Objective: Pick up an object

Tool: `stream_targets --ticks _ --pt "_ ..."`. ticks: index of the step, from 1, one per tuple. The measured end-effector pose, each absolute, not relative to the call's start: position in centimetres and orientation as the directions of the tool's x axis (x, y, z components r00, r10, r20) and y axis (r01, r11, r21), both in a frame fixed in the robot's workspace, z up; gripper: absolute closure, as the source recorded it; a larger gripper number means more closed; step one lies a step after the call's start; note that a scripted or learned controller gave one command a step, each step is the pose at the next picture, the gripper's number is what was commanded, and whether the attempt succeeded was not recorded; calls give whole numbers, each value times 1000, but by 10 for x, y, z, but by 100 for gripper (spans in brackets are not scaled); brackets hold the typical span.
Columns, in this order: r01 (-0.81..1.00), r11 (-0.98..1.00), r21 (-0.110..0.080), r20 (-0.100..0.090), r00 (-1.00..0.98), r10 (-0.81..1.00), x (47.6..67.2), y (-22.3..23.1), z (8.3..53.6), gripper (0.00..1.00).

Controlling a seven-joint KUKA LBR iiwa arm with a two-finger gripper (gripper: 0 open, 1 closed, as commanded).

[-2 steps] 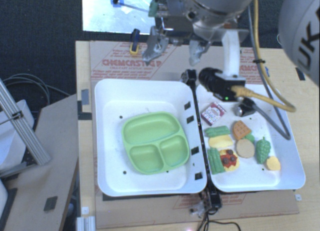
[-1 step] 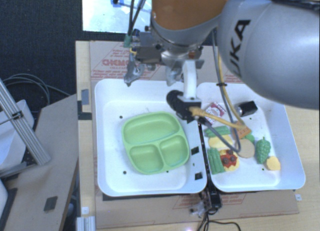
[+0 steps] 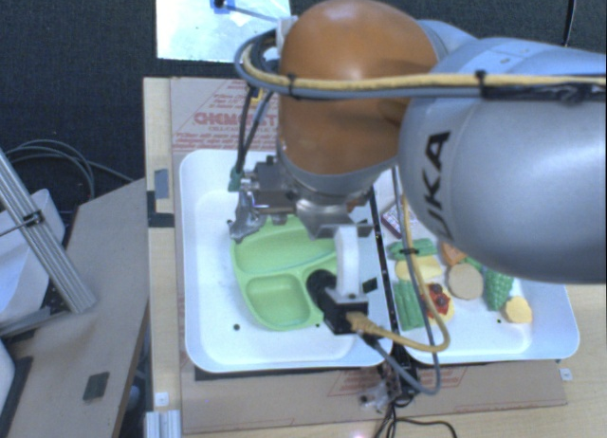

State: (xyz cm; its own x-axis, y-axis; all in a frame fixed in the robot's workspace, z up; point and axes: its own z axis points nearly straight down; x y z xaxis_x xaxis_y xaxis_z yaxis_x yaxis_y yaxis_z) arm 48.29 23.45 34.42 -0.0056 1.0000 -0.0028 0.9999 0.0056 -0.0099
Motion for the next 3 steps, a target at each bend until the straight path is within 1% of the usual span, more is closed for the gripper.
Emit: stream_targets --ticks 1,2,3 --pt "1000 9 2 2 -9 1000 487 235 360 100" --pt "1000 -8 -1 -2 8 1000 487 139 337 100" --pt "1000 -14 -4 -4 14 1000 492 -7 269 100"
